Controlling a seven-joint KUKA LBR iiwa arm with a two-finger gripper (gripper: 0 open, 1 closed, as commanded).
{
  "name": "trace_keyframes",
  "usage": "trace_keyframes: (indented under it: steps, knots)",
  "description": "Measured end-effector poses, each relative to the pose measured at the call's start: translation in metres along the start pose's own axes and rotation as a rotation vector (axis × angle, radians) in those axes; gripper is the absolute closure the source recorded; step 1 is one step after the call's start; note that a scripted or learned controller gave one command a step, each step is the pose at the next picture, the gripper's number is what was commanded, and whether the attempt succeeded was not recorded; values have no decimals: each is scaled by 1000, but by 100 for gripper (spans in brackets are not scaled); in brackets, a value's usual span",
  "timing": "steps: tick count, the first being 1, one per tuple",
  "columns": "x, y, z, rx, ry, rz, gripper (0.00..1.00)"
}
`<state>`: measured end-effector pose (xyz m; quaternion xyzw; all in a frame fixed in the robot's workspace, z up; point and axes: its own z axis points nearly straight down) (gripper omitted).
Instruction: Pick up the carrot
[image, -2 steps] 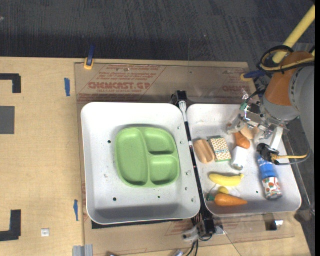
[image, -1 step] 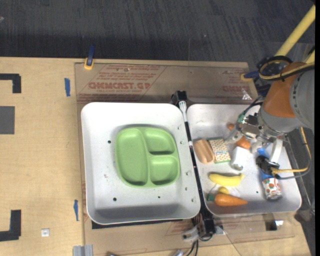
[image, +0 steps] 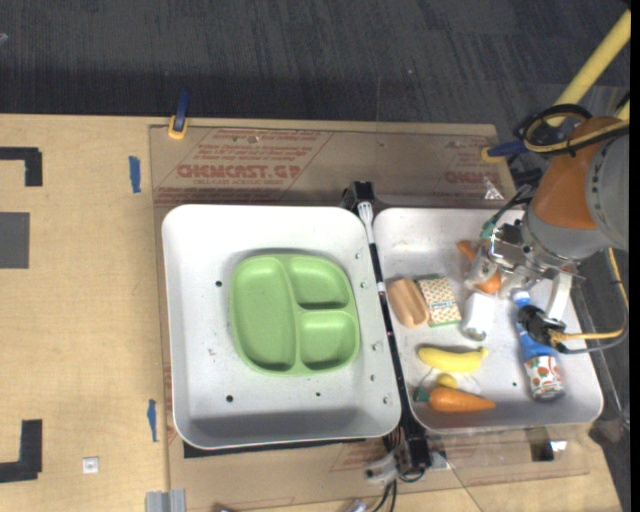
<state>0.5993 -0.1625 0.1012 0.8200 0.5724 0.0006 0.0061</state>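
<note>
my arm (image: 585, 190) reaching in from the right over the right bin (image: 590, 395), gripper (image: 488, 275) low near its far side, i cannot tell its state, carrot (image: 460, 401) lying at the bin's near edge, well apart

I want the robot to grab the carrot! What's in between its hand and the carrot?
In the camera view, the banana lies between the gripper and the carrot, which sits at the right bin's near edge. Bare bin floor lies above the banana.
</note>
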Motion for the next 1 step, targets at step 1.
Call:
trace_keyframes:
  steps: [1]
  knots:
    - [72, -6, -43, 12, 6, 260, 100]
